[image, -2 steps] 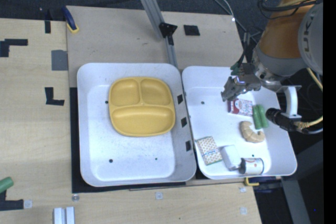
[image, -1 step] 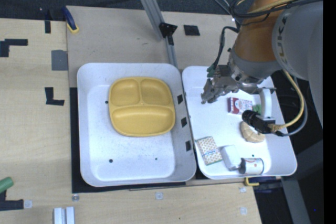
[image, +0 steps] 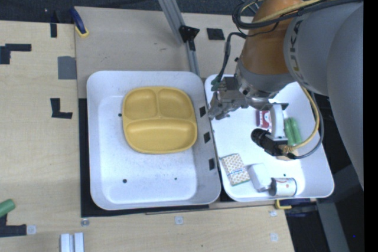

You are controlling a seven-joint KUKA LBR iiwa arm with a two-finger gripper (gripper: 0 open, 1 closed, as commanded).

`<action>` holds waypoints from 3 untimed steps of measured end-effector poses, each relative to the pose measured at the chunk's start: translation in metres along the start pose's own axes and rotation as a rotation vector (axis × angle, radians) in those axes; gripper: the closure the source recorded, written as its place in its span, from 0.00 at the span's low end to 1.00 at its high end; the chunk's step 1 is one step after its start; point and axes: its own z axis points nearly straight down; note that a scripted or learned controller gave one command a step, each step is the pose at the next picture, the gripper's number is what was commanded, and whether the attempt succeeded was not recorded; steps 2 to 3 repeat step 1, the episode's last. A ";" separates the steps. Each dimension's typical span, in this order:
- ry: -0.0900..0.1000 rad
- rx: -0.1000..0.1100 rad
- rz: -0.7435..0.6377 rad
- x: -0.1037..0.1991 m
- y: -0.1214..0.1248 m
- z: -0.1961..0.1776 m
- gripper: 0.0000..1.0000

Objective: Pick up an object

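Observation:
My gripper [image: 221,104] hangs over the left edge of the right bin [image: 319,180], close to the wall between the two bins. Nothing shows in its grasp. In the right bin lie a small checkered packet [image: 234,169] near the front, a white and grey tube-like thing [image: 276,186] at the front edge, a green cylinder [image: 292,130] and a red and white item [image: 264,120] partly hidden under the arm. A yellow divided plate [image: 159,119] lies in the left bin [image: 106,180], left of the gripper.
A metal pole [image: 168,0] slants up from behind the bins. A small green thing [image: 5,207] lies on the bench at the far left. The grey arm [image: 331,26] covers the back right of the right bin.

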 end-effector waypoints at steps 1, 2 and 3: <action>-0.001 0.001 -0.001 0.058 0.000 0.010 1.00; -0.001 0.001 -0.001 0.058 0.000 0.010 1.00; -0.001 0.001 -0.001 0.058 0.000 0.010 1.00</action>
